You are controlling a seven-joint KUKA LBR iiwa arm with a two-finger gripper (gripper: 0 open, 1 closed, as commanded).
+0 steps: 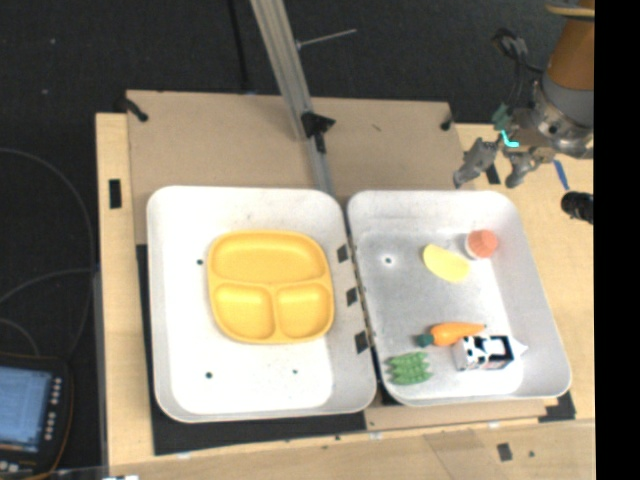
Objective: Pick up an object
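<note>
While the gripper (497, 166) hangs with open, empty jaws past the right bin's (530, 268) far edge, the carrot (458, 332) lies near its front edge; it looks light and hard, so grab its middle.

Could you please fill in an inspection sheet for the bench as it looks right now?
Surface: tan bench bearing two white bins side by side.
Job's things: right bin holds a yellow piece, a red-orange piece, a carrot, a black-and-white toy and a green piece.
Clutter: left bin holds a yellow divided tray.
Grippers: gripper above the right bin's far edge, open, holding nothing.
Cables: thin cable on the dark floor at left.
Surroundings: metal post behind the bins; screen device at lower left.
</note>
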